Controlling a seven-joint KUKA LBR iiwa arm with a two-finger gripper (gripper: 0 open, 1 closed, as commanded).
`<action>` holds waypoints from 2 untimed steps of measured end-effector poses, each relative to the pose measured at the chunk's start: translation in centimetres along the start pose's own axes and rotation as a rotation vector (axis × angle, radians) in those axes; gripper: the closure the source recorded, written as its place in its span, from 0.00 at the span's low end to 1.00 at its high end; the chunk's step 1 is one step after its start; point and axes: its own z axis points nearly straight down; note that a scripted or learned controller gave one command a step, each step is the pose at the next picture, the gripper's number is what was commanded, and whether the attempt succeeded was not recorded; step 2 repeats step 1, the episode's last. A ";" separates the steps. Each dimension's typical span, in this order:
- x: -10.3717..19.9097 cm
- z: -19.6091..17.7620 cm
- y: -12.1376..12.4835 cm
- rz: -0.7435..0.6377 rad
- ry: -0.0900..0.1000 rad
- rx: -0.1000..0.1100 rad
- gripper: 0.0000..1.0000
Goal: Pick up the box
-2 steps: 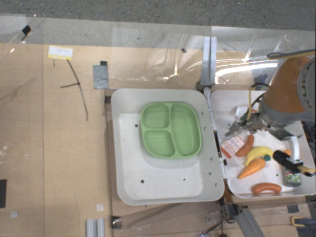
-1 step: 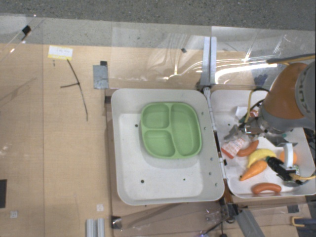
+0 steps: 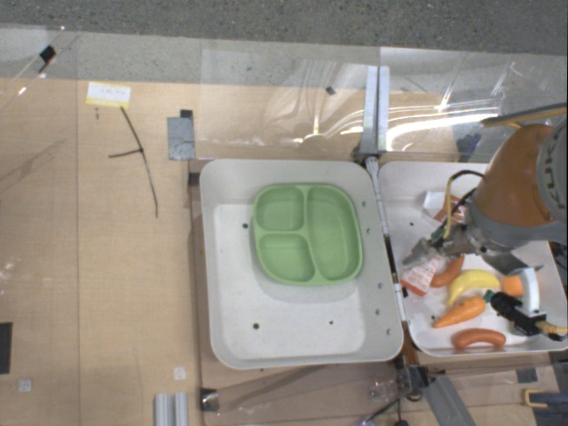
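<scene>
The box (image 3: 417, 280), small with red and white print, lies near the left wall of the right bin (image 3: 404, 198). My gripper (image 3: 429, 250) hangs low just above and to the right of it, under the grey wrist and orange band (image 3: 515, 189) of the arm. Whether it touches the box I cannot tell. The wrist hides part of the bin behind it.
Beside the box lie a yellow banana (image 3: 473, 281), an orange carrot (image 3: 461, 311), a red sausage (image 3: 479, 338) and a reddish piece (image 3: 449, 270). A white packet (image 3: 435, 203) sits further back. The left bin (image 3: 293, 335) holds a green divided plate (image 3: 308, 233).
</scene>
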 end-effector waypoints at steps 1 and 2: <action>0.1 0.1 -0.5 0.232 0.005 0.008 0.00; 0.1 0.1 -0.5 0.232 0.005 0.008 0.00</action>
